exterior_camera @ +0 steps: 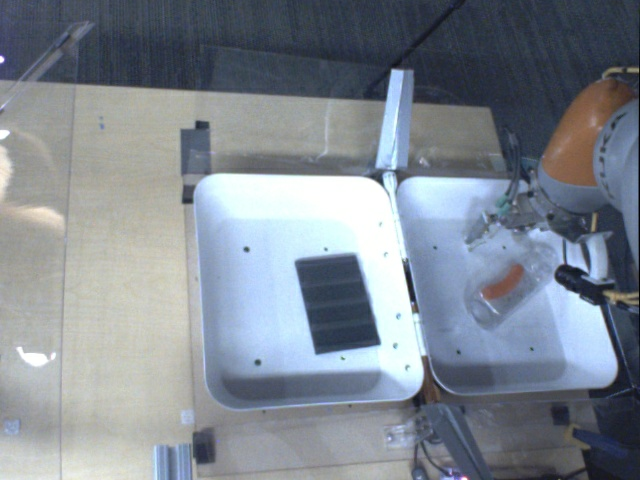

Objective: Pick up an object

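A clear plastic container [508, 286] with an orange item inside is seen lying in the right bin [450, 353], toward that bin's right half; the gripper [500, 216] is placed over the same bin's upper part, just above the container's upper end; whether contact is made cannot be told, nor whether anything is gripped; a dark ribbed rectangular block [338, 303] is found in the left bin [230, 368], left of the right bin.
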`<state>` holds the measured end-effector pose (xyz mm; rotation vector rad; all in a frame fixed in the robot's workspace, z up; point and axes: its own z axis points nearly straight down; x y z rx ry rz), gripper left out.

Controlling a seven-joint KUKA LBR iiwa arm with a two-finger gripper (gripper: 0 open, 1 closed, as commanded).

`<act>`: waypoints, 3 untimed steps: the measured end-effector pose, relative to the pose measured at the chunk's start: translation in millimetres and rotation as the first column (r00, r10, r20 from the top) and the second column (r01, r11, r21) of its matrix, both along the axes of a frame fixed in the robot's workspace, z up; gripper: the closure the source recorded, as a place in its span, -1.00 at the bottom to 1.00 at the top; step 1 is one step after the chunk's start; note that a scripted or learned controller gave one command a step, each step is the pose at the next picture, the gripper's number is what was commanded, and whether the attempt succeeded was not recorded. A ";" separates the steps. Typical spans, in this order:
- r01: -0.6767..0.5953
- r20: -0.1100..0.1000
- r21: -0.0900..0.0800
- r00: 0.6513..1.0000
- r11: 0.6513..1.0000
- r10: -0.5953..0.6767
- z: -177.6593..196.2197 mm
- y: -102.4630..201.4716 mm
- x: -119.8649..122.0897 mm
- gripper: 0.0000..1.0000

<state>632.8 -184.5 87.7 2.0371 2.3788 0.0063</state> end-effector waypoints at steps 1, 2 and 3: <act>-0.120 0.000 -0.001 0.993 0.993 0.120 1.4 -15.3 -45.1 -1.00; -0.143 0.004 -0.002 0.990 0.990 0.144 2.4 -0.7 -74.4 -1.00; -0.276 0.007 -0.005 0.961 0.961 0.276 3.3 49.1 -93.8 -1.00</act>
